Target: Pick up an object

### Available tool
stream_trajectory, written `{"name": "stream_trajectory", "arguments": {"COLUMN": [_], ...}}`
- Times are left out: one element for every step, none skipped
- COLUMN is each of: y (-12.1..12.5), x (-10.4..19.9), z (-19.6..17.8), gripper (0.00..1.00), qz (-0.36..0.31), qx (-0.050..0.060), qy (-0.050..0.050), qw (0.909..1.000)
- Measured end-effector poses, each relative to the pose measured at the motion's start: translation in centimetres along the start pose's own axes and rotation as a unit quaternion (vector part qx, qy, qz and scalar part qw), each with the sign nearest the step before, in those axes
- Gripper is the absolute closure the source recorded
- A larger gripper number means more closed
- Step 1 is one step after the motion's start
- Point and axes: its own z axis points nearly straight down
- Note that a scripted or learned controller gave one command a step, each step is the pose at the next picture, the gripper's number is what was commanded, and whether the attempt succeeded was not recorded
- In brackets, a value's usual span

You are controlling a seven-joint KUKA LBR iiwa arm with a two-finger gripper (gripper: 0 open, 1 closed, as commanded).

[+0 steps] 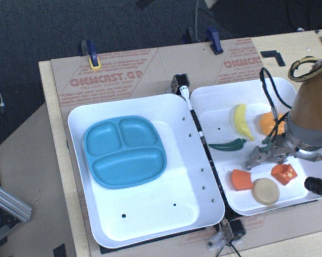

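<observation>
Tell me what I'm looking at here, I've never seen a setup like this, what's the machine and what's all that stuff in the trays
One camera looks down at a slant on a bench with two shallow white bins side by side. The grey shape with an orange band at the right is a robot arm; its gripper, a two-finger claw, hangs over the right bin. Its job is to pick up an object.

The left bin holds a blue divided plate. The right bin holds toy foods: a yellow banana, an orange ball, a green pepper, an orange block, a red piece and a tan disc.

I see nothing between the fingers, so it does not seem to hold anything.
</observation>
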Motion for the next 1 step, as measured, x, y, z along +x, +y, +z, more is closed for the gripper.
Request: {"name": "stream_trajectory", "arguments": {"y": [0.09], "x": [-0.05], "z": [-1.18], "gripper": [1.0], "qz": [0.0], "qx": [-0.002], "qy": [-0.001], "qw": [1.0]}}
